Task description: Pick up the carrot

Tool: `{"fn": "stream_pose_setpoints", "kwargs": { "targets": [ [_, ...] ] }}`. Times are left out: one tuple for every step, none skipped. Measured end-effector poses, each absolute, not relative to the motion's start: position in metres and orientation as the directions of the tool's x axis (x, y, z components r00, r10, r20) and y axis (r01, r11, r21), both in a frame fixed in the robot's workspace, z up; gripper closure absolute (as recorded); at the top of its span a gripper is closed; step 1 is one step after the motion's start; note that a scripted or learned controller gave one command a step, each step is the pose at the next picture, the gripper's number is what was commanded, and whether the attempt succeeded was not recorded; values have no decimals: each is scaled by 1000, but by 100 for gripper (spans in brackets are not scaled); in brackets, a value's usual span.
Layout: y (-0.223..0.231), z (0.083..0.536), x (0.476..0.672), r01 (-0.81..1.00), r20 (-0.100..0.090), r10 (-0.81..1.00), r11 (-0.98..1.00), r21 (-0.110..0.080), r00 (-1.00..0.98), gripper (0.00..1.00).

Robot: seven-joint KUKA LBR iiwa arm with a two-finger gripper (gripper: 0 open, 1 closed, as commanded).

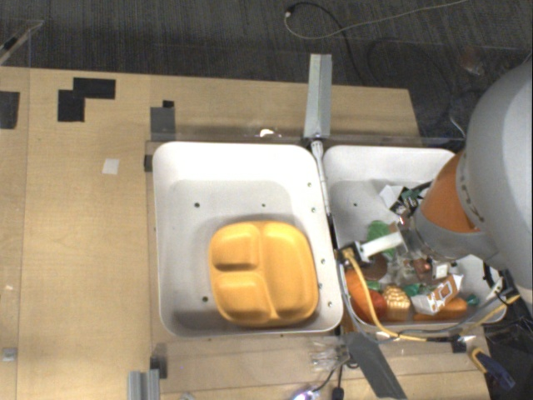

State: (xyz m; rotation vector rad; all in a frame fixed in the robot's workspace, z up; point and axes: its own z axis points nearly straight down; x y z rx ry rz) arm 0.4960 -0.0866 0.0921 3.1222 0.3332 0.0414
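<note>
Counter: pale wooden counter (75,248) carrying two shallow white plastic bins side by side.
Left bin: left white bin (191,182) holds a yellow moulded compartment tray (262,272).
Right bin: right white bin (358,173) is cluttered along its near half.
Carrot location: tapered orange carrot (360,290), as best I can identify it, lies low against the right bin's left wall, near the front corner. It sits just beside a knobbly yellow corn cob (397,297).
Ambiguity: a second orange piece (454,310) shows under a red-and-white carton (440,293) at the front edge, so the identification is tentative.
Gripper: gripper (410,261) hangs low over the clutter, above and to the right of the carrot, not touching it. I cannot tell how far open it is, and nothing is visibly held.
Handling estimate: probably a light, rigid toy with a smooth, somewhat slippery skin, not fragile.
Grasp estimate: take it across the thick mid-body, closing square to its long axis. The taper would likely squeeze out of a grip near the tip.
Risk: the bin wall and corn cob crowd both sides, leaving little entry room.
</note>
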Motion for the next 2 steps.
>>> {"fn": "stream_pose_setpoints", "kwargs": {
  "targets": [
    [-86,92,496,210,26,210,-978,7,977,100],
    [-85,92,496,210,25,210,-978,7,977,100]
  ]
}}
